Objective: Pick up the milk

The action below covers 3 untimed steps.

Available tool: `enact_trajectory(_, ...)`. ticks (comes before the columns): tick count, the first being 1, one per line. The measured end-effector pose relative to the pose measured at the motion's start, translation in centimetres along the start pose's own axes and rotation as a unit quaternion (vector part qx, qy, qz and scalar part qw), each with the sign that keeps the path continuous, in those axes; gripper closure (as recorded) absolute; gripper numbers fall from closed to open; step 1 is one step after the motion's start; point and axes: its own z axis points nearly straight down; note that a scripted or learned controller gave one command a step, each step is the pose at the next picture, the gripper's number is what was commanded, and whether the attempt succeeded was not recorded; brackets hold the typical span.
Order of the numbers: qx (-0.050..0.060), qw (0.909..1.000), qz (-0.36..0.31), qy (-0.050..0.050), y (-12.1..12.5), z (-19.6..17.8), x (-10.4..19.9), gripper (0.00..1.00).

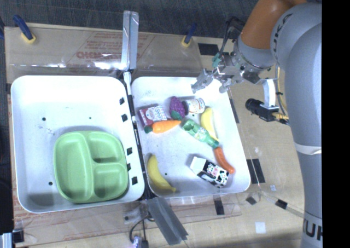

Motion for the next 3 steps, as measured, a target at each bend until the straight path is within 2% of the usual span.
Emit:
enact_trajectory(1,0.0,0.9999,0.013,0.0,-9.3,2.7,-2.0,0.0)
enact_trajectory(2,0.002,0.9906,0.137,0.001,-16.2,4.1,0.6,0.0)
enact_trajectory(3,0.0,0.9992,0.041,0.002,-16.3,12.6,-0.6,0.0)
